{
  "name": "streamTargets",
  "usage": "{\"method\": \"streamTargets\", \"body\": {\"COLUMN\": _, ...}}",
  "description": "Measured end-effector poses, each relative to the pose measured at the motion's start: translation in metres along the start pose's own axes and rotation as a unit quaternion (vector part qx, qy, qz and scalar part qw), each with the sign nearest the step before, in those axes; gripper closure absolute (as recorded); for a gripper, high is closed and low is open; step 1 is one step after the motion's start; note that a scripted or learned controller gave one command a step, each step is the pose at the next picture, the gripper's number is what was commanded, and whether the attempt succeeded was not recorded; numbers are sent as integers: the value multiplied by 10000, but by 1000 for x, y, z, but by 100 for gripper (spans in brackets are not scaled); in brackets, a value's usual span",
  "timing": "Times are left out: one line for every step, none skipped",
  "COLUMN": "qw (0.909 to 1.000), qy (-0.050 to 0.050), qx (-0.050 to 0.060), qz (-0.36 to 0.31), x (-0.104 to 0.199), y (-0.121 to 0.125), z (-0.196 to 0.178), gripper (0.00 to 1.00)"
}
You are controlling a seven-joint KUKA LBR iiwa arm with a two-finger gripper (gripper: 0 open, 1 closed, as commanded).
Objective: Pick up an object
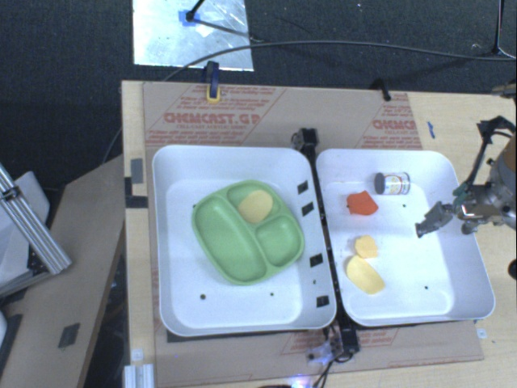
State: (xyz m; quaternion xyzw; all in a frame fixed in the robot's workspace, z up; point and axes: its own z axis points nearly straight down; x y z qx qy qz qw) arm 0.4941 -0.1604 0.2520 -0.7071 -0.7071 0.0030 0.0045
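We see the gripper [430, 223] over the right bin [464, 297], near the orange block [362, 204]; its state we cannot tell.

Right shallow white bin [464, 277]: small glass jar with white label [393, 184], orange-red block [362, 204], two yellow pieces [365, 265] crowding its left half; right half lying open. Green divided plate [234, 253] occupying left white bin [174, 241].

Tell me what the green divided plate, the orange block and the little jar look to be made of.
Green divided plate: probably moulded plastic, matte, judging by its even colour and soft rounded dividers.
Orange block: likely plastic or foam; flat uniform colour, no shine, too small to settle.
Little jar: seemingly clear plastic or glass with a pale label and dark cap, lying on its side.
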Motion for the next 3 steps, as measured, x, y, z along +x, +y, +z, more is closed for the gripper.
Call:
{"method": "streamTargets", "body": {"qw": 10000, "qy": -15, "qx": -64, "qz": -19, "x": 1, "y": 2, "z": -6, "gripper": 0}}
{"method": "streamTargets", "body": {"qw": 10000, "qy": -9, "qx": -56, "qz": -9, "x": 3, "y": -4, "z": 51, "gripper": 0}}
{"method": "streamTargets", "body": {"qw": 10000, "qy": -3, "qx": -40, "qz": -5, "x": 8, "y": -7, "z": 94, "gripper": 0}}
